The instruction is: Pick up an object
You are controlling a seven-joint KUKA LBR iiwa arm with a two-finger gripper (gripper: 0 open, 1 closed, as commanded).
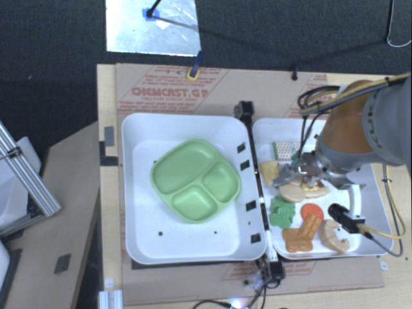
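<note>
The right bin (373,237) holds several toy foods. A yellow wedge (268,171) lies at its left side, with a pale checkered piece (282,150) behind it. Toward the front are a tan oval piece (297,192), a green leafy piece (281,212), a red round piece (313,210), an orange-brown piece (302,234) and a beige curved piece (334,236). My gripper (290,174) hangs low over the middle of this bin, just above the tan oval and right of the yellow wedge. The arm hides the bin's back right part.
The left bin (138,237) holds a green divided plate (195,180) at its middle. A black clip rail (252,172) runs between the two bins. Cardboard (174,89) lies under both bins, with a silvery sheet (151,18) behind.
</note>
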